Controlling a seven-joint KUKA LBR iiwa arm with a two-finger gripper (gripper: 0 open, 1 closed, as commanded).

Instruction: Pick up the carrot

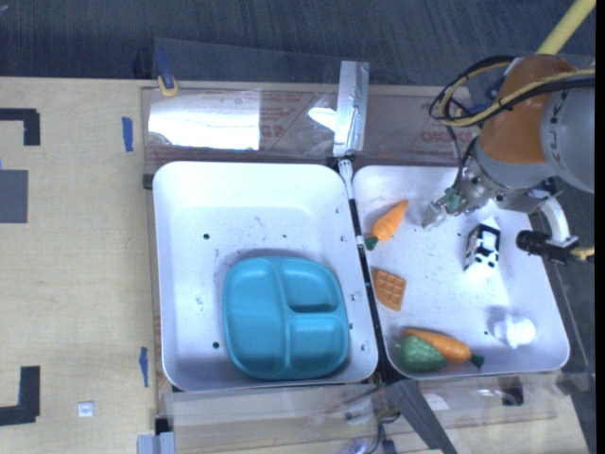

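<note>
**Q:** Fig. 1, overhead view. Where is the target?

**A:** The carrot (388,221) lies tilted in the far-left corner of the right bin (553,348), close to the wall it shares with the left bin (180,282). The gripper (442,208) hangs just to its right, apart from it, holding nothing. Whether it is open or closed cannot be told.

**Q:** What does a good grasp require?

**A:** Probably a short move left, jaws set across the carrot's narrow width, closing at mid-body. The shared wall leaves little room on that side. A second carrot-shaped piece (442,344) lies at the near edge beside a green vegetable (416,354).

**Q:** Surface and surroundings?

**A:** Smooth white bin floors with a few small dark marks. A waffle (388,288), a cow figure (484,246) and a white lump (514,329) lie well apart. A blue divided tray (284,318) sits in the left bin, and both bins rest on a pale wooden bench (76,253).
</note>
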